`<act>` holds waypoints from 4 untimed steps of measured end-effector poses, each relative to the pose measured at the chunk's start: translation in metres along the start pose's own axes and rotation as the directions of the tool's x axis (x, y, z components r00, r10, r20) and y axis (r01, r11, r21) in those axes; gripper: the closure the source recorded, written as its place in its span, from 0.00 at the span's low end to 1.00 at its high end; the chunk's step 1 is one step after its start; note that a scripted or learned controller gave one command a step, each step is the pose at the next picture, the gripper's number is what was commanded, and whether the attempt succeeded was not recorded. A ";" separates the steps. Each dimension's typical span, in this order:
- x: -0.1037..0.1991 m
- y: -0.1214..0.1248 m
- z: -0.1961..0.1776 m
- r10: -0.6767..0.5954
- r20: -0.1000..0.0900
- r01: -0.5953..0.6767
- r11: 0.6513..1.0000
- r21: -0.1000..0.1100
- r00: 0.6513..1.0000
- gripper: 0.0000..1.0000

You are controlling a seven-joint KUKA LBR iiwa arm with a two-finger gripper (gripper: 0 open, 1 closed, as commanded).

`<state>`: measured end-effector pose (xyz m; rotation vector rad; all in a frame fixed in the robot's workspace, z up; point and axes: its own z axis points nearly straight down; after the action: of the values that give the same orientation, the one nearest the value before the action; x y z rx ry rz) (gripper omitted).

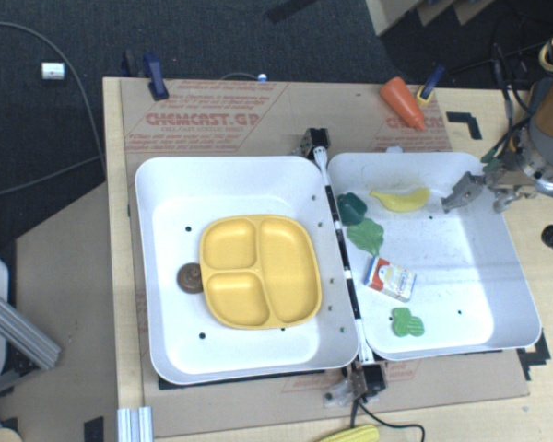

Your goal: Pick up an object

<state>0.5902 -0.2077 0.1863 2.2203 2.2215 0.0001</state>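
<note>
While the claw [479, 191] hangs open and empty, the banana [401, 199] lies just left, long axis pointing toward it.

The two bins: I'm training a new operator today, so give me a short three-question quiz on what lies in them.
1. True or false: the yellow plate lies in the left bin.
2. Which thing in the right bin lies nearest the gripper? A) banana B) small carton C) green toy
3. Fill in: a brown disc lies beside the plate's ____ edge.

Key: 1 true; 2 A; 3 left.
</note>
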 end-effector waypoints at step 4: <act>0.113 -0.031 0.102 0.000 0.000 0.000 1.000 -0.001 1.000 0.00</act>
<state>0.5589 -0.0953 0.0846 2.2198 2.2215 0.0011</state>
